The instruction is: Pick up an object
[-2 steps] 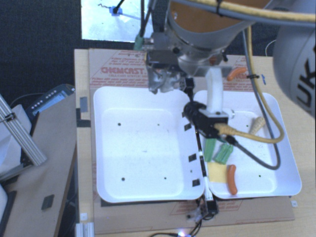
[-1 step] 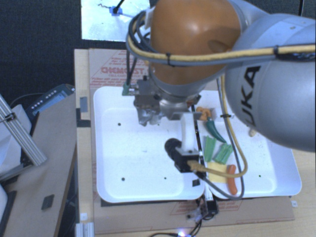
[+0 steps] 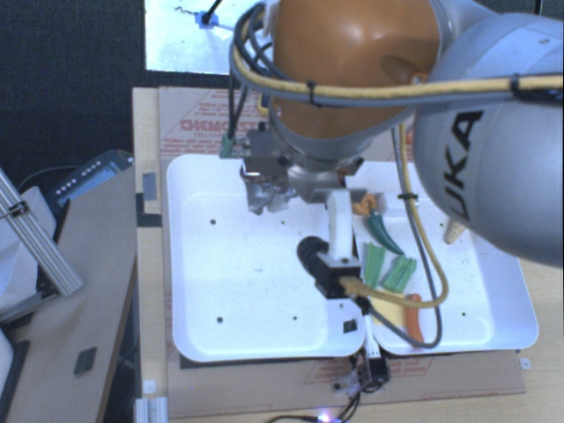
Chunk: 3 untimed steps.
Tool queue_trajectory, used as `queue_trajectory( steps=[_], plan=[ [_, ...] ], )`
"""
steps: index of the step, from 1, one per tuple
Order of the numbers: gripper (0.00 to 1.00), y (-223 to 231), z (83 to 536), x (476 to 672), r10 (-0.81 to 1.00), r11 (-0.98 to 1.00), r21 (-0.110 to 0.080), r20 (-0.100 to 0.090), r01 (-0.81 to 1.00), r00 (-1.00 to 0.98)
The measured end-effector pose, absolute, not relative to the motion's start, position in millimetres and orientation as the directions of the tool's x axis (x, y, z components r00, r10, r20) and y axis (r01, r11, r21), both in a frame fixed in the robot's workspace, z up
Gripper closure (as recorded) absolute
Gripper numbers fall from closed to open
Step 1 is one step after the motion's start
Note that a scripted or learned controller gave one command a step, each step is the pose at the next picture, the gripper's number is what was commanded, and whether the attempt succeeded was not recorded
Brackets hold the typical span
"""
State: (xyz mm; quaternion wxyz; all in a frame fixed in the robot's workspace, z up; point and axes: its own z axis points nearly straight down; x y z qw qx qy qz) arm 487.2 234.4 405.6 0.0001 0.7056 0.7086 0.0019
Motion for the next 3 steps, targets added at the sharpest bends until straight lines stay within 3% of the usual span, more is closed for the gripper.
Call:
queue_trajectory(
  steps=[3],
  plan=[
    [1.00, 235, 438, 488.6, 1.000, 0.015, 0.007, 0.006, 1.000, -0.015]
  ],
)
